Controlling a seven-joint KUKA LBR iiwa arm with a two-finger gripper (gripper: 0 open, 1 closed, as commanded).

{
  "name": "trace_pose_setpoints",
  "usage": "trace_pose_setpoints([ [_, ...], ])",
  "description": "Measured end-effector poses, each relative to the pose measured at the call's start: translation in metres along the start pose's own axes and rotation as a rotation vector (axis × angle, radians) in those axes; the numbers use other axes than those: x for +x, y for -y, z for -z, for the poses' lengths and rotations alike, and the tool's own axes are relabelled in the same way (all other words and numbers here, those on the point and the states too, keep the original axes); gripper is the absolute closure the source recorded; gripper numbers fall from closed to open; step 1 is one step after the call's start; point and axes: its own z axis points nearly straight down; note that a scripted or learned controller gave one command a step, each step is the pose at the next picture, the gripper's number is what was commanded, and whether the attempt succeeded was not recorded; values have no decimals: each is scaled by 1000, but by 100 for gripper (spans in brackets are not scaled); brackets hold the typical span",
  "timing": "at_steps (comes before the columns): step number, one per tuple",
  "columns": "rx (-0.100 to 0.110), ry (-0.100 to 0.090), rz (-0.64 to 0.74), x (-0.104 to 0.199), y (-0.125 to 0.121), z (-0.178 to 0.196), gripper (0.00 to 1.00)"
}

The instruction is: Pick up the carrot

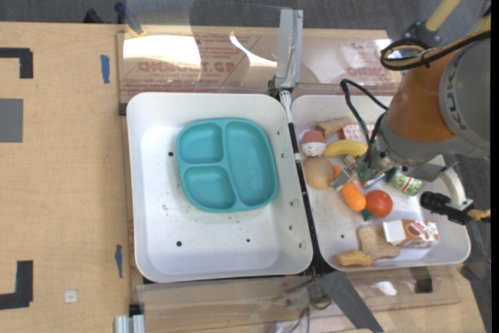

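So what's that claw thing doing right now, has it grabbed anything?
Gripper: down in the right white bin, just above the small orange carrot; grasp cannot be told.

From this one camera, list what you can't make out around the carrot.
- Gripper: open or shut is too small and cluttered to tell.
- Carrot: its upper end is hidden under the gripper; contact unclear.
- Green-labelled item: partly covered by the arm.
- Carton: print too small to read.
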Motion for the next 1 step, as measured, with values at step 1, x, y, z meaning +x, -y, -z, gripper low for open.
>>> trace_pose_setpoints([
  [1,10,-7,-205,15,-38,85,100],
])
